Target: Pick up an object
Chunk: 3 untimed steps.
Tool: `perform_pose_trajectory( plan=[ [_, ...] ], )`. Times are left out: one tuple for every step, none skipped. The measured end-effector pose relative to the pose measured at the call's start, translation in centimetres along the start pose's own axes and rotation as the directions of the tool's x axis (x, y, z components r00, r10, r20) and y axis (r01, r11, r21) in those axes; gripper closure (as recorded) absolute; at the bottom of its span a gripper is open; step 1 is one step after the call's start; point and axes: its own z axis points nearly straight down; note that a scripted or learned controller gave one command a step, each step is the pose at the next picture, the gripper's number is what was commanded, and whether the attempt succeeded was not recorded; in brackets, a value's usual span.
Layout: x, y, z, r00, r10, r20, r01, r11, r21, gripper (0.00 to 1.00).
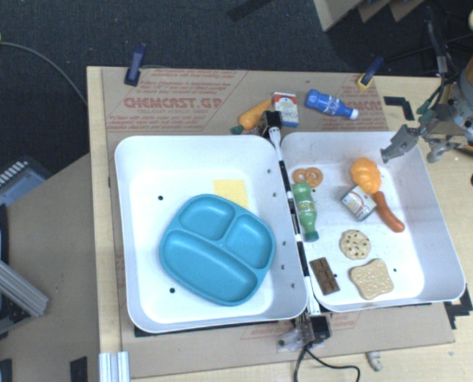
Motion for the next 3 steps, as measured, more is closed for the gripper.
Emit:
perform_pose_trajectory(
  plan=[
    [1.2,3.8,15.2,1.000,-0.001,0.000,0.001,1.000,0.000,0.00],
    [1.2,3.9,14.0,1.000,-0.002,0.002,0.002,1.000,-0.004,1.00],
    [6.4,4.9,14.9,1.000,-0.001,0.000,0.001,1.000,-0.002,1.00]
  ],
)
